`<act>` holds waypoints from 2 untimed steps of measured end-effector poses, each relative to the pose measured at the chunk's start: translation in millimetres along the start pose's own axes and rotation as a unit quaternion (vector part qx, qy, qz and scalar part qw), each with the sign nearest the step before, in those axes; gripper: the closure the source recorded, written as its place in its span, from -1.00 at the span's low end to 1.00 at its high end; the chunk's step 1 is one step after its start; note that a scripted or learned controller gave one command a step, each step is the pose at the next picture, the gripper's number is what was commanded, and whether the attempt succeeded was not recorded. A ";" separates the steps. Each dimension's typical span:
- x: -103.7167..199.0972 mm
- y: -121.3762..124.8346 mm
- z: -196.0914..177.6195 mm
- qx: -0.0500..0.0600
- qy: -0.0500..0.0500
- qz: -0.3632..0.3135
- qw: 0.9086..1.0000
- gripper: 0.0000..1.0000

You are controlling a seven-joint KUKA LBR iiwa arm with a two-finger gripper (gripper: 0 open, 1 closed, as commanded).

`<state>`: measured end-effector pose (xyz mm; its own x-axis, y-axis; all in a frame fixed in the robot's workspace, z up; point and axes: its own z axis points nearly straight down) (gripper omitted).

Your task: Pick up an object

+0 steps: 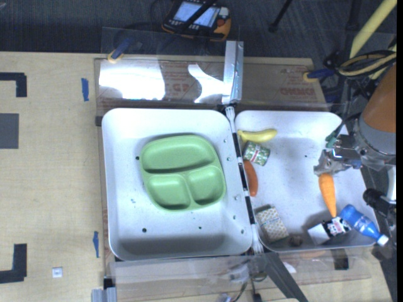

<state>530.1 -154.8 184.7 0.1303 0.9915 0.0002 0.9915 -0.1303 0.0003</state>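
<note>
The carrot (pixel 328 194) hangs over the right bin (pixel 289 121), toward its right side, an orange, smooth, tapering cone that looks like moulded plastic. Its long axis runs nearly up and down in your view: the thick end is at the top, tucked right under the gripper (pixel 332 163), and the narrow tip points down toward the near rim, leaning slightly to the right. The metal fingers sit right at the carrot's thick end, but you cannot tell from here whether they are clamped on it or only touching it.

Just below the carrot's tip lies a blue bottle (pixel 356 222) with a white cap end, its length running diagonally, next to a small dark item (pixel 329 229) with a white label. Along the left wall of the same bin you have a curved yellow banana (pixel 257 134), a small green-labelled can (pixel 256 154) on its side, and a slim red-orange pepper-shaped piece (pixel 251 178) lying lengthwise along the divider. Near the front left corner rests a patterned roll (pixel 272 222).

The left bin (pixel 119 187) holds a matte green plate (pixel 182 171) with rounded corners, divided into three compartments. Both bins are shallow, glossy white plastic.
</note>
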 end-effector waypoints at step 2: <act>-7.3 -31.5 -8.3 0.001 0.000 -0.064 0.998 1.00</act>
